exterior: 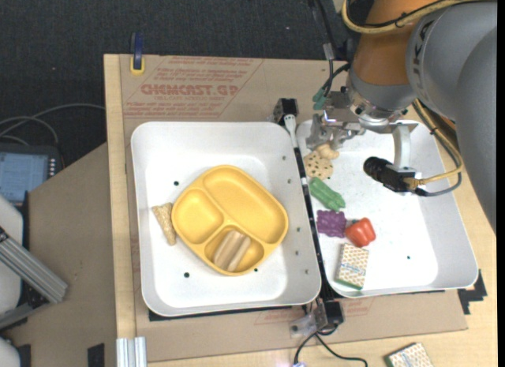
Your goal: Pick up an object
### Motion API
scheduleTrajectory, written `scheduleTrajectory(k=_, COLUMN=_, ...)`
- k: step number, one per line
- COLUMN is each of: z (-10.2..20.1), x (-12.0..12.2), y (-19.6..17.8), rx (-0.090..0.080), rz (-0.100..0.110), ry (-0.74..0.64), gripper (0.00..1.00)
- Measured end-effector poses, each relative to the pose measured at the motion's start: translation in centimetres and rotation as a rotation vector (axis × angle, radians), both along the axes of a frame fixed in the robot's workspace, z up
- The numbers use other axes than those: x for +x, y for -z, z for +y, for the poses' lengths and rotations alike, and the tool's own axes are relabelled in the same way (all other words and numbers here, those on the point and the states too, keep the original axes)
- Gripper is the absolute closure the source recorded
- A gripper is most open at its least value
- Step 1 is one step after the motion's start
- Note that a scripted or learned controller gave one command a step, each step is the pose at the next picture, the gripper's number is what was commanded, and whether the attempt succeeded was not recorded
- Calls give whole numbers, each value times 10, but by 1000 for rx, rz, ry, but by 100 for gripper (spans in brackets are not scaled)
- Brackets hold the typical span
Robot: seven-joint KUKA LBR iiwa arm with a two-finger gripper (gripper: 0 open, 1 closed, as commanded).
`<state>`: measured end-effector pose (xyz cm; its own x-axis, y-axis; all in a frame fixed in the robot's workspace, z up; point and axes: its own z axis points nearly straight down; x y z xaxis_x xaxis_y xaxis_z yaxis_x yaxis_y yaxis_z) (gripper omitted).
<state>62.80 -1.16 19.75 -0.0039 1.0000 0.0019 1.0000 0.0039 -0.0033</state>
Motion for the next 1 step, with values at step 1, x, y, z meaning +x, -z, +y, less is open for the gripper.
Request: scheduleTrajectory(k=1, z=31, x=-56, y=5, rx=0, rz=4, ry=2, gripper=100)
